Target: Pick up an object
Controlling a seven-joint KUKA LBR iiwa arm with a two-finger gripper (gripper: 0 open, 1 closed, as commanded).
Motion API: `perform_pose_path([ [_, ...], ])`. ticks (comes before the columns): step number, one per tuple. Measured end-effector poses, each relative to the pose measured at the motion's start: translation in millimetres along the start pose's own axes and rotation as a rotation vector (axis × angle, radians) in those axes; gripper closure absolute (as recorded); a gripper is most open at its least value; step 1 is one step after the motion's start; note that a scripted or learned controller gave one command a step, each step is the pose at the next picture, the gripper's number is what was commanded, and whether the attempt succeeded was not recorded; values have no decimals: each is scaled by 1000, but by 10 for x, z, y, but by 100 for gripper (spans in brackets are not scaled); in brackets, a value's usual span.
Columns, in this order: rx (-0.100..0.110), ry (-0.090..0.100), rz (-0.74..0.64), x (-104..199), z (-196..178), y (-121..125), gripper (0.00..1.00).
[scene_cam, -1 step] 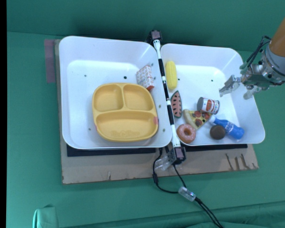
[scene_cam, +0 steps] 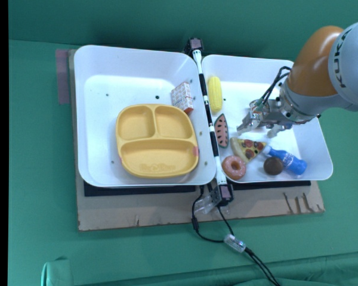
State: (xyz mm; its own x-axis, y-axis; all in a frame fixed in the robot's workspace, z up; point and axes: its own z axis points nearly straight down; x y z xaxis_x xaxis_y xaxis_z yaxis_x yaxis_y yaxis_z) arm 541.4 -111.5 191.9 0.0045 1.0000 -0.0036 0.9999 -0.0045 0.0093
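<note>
Over the right bin [scene_cam: 310, 137] I see the arm's gripper [scene_cam: 259, 119] hovering above bare floor near the bin's middle; I cannot tell its state from this slant, and I see nothing in it. Left bin [scene_cam: 107, 70] carries a yellow divided plate [scene_cam: 157, 140]. Along the right bin's left edge lies a corn cob [scene_cam: 215, 94], long axis running front to back. Along the front edge sit a pizza slice [scene_cam: 249, 149], blue bottle [scene_cam: 286, 160], its cap pointing toward the pizza slice, and donut [scene_cam: 233, 167].
</note>
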Motion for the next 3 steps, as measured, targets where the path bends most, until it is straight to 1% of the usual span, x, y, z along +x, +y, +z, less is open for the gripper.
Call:
perform_pose_path([
  [1,-12,-4,8,-30,-144,22,100],
  [2,-12,-3,8,-30,-144,22,0],
  [3,0,-1,1,109,53,1036,0],
])
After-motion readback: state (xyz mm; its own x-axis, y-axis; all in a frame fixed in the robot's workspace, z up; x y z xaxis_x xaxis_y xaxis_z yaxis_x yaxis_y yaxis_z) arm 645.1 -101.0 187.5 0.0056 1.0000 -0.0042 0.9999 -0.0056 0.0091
